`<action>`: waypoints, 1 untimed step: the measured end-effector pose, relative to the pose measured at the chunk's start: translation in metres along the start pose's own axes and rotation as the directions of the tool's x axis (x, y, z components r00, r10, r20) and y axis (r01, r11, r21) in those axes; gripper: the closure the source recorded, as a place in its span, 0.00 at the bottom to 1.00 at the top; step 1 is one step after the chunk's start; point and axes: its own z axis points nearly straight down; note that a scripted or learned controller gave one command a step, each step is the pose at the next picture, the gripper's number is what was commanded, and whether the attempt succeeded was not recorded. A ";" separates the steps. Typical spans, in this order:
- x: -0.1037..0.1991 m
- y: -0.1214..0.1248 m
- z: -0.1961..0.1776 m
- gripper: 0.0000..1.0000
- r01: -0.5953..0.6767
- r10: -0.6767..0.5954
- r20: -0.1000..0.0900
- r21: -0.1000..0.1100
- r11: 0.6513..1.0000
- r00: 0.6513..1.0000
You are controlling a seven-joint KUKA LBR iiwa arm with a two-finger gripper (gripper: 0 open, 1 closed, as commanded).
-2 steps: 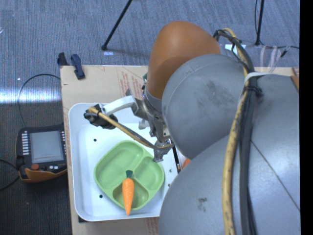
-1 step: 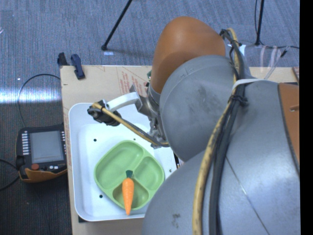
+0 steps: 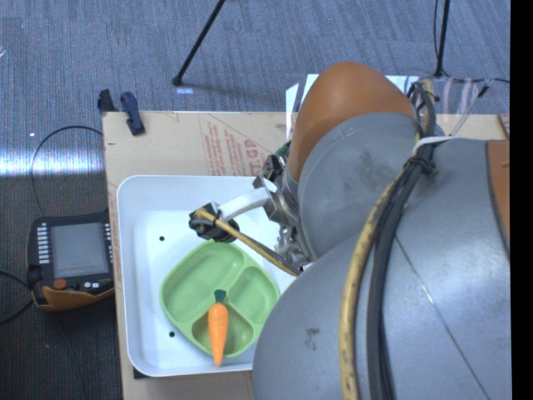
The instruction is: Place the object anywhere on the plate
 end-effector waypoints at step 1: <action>-0.040 0.111 0.024 1.00 -0.030 0.030 0.002 0.000 1.000 1.000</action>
